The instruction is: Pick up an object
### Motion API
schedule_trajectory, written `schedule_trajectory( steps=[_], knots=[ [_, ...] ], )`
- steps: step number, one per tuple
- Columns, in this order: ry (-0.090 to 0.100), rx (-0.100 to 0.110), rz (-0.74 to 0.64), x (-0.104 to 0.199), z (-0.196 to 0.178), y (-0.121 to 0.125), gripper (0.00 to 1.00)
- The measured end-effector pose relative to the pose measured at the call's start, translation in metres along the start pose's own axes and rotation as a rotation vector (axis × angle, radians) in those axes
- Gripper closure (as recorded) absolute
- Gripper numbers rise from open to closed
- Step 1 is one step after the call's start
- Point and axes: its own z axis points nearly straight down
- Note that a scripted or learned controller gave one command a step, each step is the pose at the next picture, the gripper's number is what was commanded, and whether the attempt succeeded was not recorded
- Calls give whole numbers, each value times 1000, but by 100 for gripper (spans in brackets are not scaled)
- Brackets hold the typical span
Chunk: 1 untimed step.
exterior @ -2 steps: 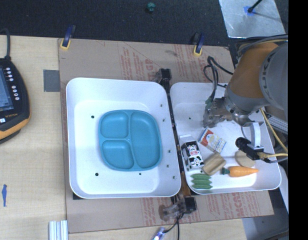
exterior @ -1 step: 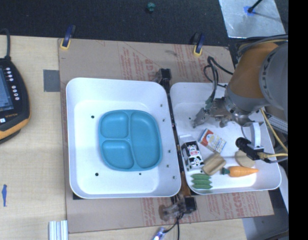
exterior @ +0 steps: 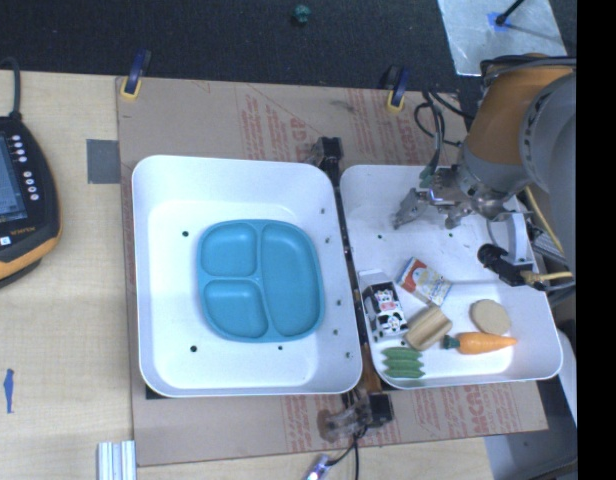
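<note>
- The metal two-finger gripper (exterior: 420,206) hangs over the upper part of the right-hand shallow white bin (exterior: 366,186), fingers spread apart with nothing between them.
- The candidates lie clustered in that bin's lower half: an orange toy carrot (exterior: 480,344), a tan oval cookie-like piece (exterior: 490,316), a light-brown wooden block (exterior: 428,326), a green pea pod (exterior: 403,362), a red-and-white packet (exterior: 425,281) and a black-and-white printed carton (exterior: 385,306).
- They sit well apart from the gripper, probably loosely scattered for picking.
- The left-hand white bin (exterior: 158,188) holds a blue divided plastic plate (exterior: 258,280).
</note>
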Motion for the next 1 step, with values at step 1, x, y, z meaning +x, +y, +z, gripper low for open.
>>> schedule_trajectory(
  steps=[1],
  knots=[
    [-1,-1,2,-70,-19,0,0]
  ],
)
